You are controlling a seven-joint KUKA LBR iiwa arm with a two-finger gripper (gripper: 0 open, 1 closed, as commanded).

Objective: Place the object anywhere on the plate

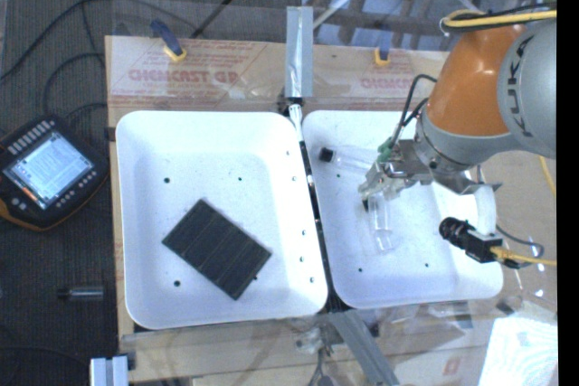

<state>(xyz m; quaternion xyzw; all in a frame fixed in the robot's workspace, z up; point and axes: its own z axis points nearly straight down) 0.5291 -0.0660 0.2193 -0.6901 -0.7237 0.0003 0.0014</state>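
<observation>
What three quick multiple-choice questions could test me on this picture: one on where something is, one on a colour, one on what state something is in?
1. Where does the dark plate lie?
A. left bin
B. right bin
C. on the floor

2. What colour is the band on the arm?
A. blue
B. orange
C. green

3. How does the plate lie?
A. propped on the rim
B. standing on edge
C. flat, turned askew

Answers:
1 A, it rests on the left bin floor.
2 B, orange shows above the tool.
3 C, its corners point diagonally.

Arm (493, 86) cut off at right edge; small dark object (326, 155) indistinct.
</observation>
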